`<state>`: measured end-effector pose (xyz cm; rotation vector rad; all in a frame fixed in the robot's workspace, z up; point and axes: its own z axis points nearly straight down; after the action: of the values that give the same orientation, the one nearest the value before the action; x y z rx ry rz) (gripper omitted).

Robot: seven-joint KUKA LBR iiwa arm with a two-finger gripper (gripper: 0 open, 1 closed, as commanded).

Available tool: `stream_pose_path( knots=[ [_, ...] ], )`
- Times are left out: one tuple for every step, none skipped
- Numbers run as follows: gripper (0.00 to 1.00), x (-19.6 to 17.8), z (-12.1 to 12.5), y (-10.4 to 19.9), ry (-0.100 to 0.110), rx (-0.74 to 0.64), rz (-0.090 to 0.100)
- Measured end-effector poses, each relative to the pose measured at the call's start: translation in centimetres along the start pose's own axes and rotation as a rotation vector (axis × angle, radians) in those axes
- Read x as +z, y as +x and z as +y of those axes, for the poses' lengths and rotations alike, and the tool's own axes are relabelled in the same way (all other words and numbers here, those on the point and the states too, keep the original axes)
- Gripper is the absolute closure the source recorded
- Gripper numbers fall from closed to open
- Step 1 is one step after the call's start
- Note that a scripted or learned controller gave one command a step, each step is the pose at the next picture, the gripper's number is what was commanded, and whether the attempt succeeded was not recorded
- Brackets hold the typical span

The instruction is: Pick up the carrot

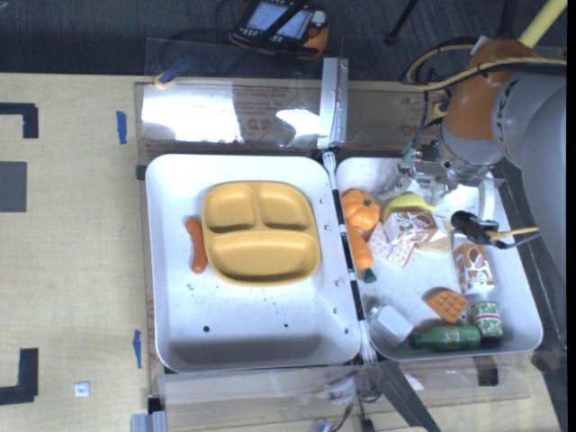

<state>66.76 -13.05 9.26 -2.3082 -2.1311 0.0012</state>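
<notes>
Against right bin's left wall: carrot (362,248) below small pumpkin (360,211); tool (430,171) near bin's back edge, jaw state unclear.

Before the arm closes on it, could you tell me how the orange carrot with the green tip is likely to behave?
The orange carrot with the green tip looks like rigid toy plastic, so probably light and stiff. Its smooth, tapered, rounded body may slip or roll. It lies against the right bin's left wall, so fingers could have little room there.
</notes>
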Motion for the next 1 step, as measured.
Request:
stream_pose_path(
  knots=[
    [0.00,0.77,-9.06,-0.50,-0.002,0.536,0.003]
  ],
)
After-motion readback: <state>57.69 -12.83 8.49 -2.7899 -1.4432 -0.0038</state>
